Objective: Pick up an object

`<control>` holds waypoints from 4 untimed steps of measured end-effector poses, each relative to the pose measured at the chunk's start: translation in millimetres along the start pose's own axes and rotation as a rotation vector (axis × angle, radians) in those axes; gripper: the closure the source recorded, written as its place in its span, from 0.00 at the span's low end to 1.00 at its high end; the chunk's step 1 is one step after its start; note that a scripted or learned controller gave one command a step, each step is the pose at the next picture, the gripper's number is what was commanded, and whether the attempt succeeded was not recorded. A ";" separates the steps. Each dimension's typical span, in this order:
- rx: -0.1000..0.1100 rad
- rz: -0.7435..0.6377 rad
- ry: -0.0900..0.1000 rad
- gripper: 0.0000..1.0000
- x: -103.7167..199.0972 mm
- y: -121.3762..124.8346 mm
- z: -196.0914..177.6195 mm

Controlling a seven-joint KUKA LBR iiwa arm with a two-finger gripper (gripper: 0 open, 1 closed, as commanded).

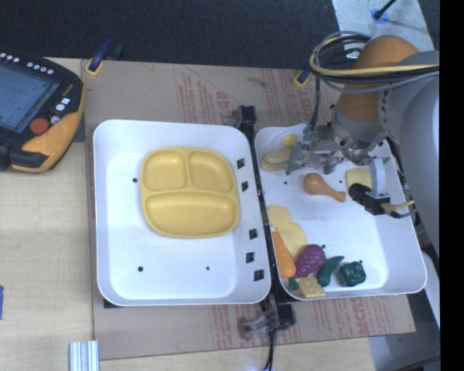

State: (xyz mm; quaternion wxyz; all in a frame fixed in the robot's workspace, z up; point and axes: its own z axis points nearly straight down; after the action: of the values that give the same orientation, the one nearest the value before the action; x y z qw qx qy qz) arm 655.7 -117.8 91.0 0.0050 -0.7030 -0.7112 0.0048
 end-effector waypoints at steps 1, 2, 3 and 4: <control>-0.006 0.009 0.000 0.00 16.1 -43.5 0.1; 0.006 0.004 -0.002 0.00 19.0 -1.3 -0.9; -0.005 0.010 -0.001 0.00 0.6 -58.4 0.3; -0.015 0.005 0.000 0.00 22.6 -14.6 -1.5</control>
State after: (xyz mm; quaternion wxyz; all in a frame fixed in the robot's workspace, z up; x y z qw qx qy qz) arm 640.9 -95.4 92.7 -0.0005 -0.7047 -0.7095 -0.0004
